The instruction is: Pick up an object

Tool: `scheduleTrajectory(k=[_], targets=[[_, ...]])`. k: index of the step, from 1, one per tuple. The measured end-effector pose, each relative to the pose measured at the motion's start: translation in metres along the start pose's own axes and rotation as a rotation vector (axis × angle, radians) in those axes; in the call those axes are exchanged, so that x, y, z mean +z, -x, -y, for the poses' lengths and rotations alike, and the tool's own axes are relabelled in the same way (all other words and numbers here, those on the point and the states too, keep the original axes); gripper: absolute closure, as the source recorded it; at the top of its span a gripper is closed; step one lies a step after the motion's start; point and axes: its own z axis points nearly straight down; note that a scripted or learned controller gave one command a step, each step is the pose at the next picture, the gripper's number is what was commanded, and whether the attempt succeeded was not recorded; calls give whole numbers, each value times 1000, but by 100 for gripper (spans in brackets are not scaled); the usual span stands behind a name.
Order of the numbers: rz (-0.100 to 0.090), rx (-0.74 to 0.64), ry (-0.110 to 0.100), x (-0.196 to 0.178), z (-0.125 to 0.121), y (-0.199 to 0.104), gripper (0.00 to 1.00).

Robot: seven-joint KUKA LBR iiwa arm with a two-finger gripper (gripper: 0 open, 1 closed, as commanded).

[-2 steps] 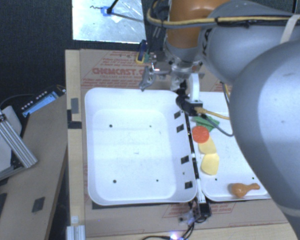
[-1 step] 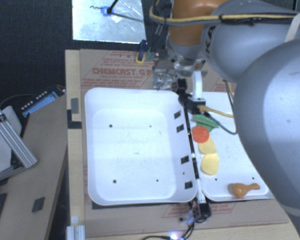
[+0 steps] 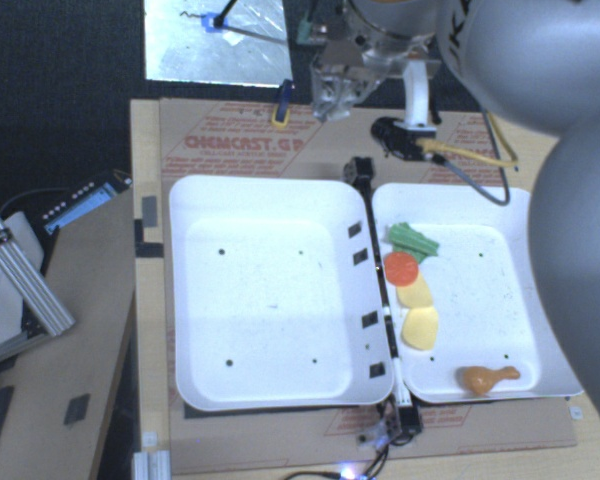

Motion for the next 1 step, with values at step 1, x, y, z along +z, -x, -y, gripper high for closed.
scheduleTrajectory(k=[1], targets=[[7, 7, -35, 164, 52, -8, 100]])
